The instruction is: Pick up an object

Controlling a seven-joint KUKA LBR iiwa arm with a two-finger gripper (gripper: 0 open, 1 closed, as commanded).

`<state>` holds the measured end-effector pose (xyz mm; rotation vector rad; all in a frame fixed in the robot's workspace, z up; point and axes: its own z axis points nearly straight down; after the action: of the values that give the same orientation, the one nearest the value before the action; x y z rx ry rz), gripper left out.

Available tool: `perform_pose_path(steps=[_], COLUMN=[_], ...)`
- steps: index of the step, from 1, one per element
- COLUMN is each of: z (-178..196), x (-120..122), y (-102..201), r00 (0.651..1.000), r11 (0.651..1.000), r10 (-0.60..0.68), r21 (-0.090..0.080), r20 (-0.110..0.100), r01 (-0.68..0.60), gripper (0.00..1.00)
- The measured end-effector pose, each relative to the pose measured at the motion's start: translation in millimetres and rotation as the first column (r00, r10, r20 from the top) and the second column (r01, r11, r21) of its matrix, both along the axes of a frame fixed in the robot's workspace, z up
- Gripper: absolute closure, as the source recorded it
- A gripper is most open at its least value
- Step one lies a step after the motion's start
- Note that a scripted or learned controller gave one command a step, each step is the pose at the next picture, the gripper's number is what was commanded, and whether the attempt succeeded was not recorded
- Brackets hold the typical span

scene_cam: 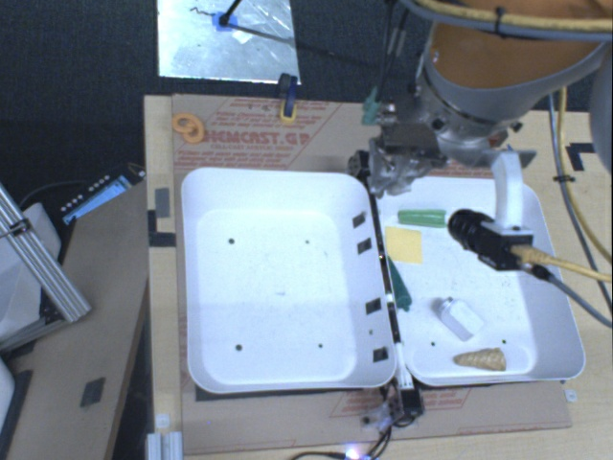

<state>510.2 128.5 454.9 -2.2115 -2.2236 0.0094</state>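
Tool (395, 175) over right bin (551, 286) rim; green stick (422, 218) near

The bench (163, 257) is a flat light-brown surface. On it lies a cardboard sheet (278, 127) with red printed letters, and the two white bins stand side by side on this sheet. The left bin (278, 286) and the right bin (556, 324) touch each other along a middle edge with small black clips. On the far left corner of the cardboard lies an orange ring (188, 126). At the far edge of the cardboard, near the middle, stands a yellow and blue clamp (287, 99). On the left part of the bench, some small grey tape pieces (161, 199) are stuck beside the cardboard.
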Motion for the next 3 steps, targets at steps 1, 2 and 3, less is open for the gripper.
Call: perform_pose_path(steps=[1,2,3], z=[83,80,79], x=[-25,-10,68], y=[61,-45,6], r00=[1.0,1.0,1.0], r11=[1.0,1.0,1.0], r10=[0.006,-0.015,0.001], r21=[0.006,-0.001,0.001], r20=[0.017,0.011,0.012], r01=[-0.006,0.015,-0.001], gripper=[1.0,1.0,1.0])
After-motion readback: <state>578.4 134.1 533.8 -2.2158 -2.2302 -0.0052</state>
